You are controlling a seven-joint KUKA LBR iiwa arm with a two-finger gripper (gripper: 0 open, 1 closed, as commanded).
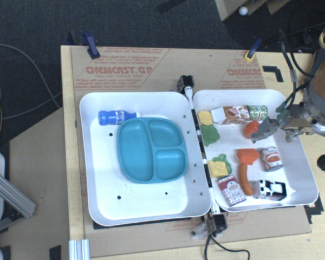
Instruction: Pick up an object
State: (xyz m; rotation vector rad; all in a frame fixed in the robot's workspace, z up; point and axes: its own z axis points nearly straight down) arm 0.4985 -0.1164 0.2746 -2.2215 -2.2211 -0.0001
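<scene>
Camera view gives us the right bin (pixel 309 169) crowded with small toy foods, and the gripper (pixel 261 132) hangs low over its upper middle, reaching in from the right. Just beside its tip lies a red tomato-like piece (pixel 251 128), touching or nearly touching it; we judge this the likeliest target. It looks like light, hollow plastic: stiff, smooth and rounded, so it would tend to slip or roll out of a pinch unless we take it across its widest part, squarely from above. Nothing about it seems fragile. Close neighbours are a green-labelled can (pixel 257 112) lying on its side just above it and an orange block (pixel 248 156) below, so there is little room for the tips to come down on either side. Whether the tool is spread or closed we cannot tell; its dark tip blurs into one grey shape, and we see nothing clearly caught in it. The left bin (pixel 92 161) holds a blue divided plate (pixel 151 149) and a blue bottle (pixel 115 117), well apart from the arm.
</scene>
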